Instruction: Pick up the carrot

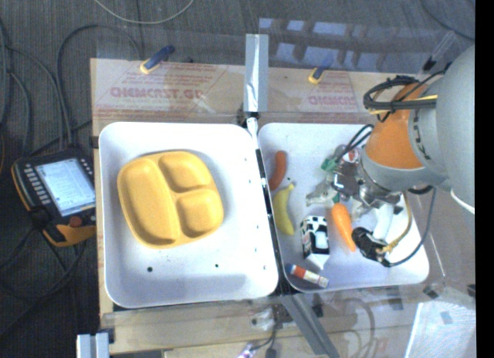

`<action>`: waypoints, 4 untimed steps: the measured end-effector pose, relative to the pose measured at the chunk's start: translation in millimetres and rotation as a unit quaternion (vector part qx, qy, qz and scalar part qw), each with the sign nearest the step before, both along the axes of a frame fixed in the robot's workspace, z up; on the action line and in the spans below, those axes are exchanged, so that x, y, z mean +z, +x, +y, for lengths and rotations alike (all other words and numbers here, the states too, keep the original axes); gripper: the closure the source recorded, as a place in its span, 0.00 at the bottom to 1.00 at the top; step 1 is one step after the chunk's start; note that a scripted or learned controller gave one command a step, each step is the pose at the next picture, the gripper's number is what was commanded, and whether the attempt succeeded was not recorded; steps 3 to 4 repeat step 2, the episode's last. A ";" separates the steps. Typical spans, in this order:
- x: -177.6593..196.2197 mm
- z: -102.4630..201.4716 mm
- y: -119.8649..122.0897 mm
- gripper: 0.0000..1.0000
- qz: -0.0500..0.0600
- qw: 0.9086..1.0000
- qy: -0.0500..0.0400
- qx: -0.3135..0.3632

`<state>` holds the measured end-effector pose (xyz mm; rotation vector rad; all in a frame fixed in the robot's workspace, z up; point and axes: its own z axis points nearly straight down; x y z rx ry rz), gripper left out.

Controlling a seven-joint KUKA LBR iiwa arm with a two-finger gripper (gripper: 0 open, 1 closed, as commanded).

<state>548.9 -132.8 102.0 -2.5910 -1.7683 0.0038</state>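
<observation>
Gripper (356,194) over the carrot (342,226)

I cannot tell its state; best to descend centred across the carrot, just right of the black-and-white carton (314,235), before closing.

A thick grey arm (461,125) is wearing an orange band (392,142) just above its pincer (356,194), with black cables (390,92) looping beyond the band and metal and white parts showing around the pincer.

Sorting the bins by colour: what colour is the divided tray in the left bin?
Yellow. The divided tray is plain yellow all over, clear in the camera view.
</observation>
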 end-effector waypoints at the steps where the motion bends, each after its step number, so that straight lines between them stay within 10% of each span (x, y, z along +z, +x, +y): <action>1: 6.1 0.9 -0.7 1.00 0.003 1.000 0.002 0.000; 2: 86.8 42.4 34.3 1.00 0.001 1.000 -0.002 0.014; 4: 86.8 42.4 34.3 1.00 0.001 1.000 -0.002 0.014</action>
